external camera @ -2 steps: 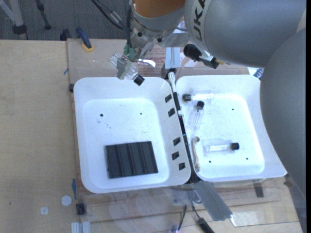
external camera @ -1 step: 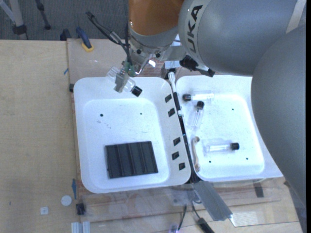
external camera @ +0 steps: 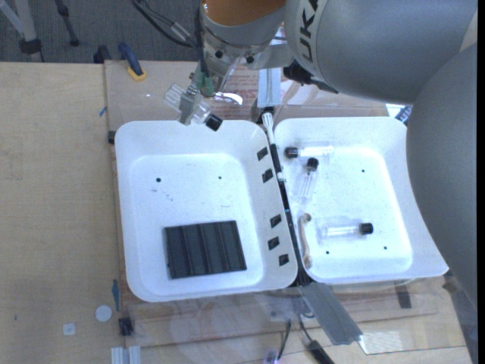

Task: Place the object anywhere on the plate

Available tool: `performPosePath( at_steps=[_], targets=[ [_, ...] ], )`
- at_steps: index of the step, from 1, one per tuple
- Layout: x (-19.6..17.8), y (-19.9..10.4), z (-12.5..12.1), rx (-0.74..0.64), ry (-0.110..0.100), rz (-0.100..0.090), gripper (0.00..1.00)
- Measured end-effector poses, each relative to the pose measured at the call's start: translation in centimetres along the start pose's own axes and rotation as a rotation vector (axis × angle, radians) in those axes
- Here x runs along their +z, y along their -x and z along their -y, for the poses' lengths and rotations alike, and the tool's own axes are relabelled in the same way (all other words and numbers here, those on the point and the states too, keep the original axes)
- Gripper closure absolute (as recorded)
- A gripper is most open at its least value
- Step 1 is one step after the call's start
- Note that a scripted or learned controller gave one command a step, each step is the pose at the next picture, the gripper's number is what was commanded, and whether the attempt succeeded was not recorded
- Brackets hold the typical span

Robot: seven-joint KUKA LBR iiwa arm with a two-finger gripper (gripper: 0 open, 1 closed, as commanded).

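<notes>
A black ribbed plate (external camera: pixel 204 249) lies flat in the front part of the left bin (external camera: pixel 123 203). My gripper (external camera: pixel 193 106) hangs over the far rim of that bin, well behind the plate. A small clear vial with a black cap (external camera: pixel 208 118) sits between its fingers, tilted, cap pointing down to the right. The gripper is shut on it. The grey arm with its orange band reaches in from the top right and hides the bench behind it.
The right bin (external camera: pixel 398 203) holds three more clear vials with black caps: one (external camera: pixel 312 152) near its far left, one (external camera: pixel 306 182) just below, one (external camera: pixel 345 230) near the front. A black-clipped divider (external camera: pixel 276 203) separates the bins.
</notes>
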State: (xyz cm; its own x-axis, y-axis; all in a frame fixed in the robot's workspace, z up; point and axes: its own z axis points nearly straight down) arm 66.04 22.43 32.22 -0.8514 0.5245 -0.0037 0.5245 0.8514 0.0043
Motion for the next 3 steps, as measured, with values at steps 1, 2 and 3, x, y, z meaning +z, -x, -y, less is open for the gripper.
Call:
performPosePath(
  at_steps=[1, 2, 3],
  targets=[
    [0.0, 0.0, 0.0, 0.000, 0.000, 0.000, 0.00],
    [-1.2, 0.1, -0.1, 0.000, 0.007, 0.004, 1.00],
    [8.6, -0.3, 0.1, -0.147, -0.002, -0.003, 1.00]
  ],
)
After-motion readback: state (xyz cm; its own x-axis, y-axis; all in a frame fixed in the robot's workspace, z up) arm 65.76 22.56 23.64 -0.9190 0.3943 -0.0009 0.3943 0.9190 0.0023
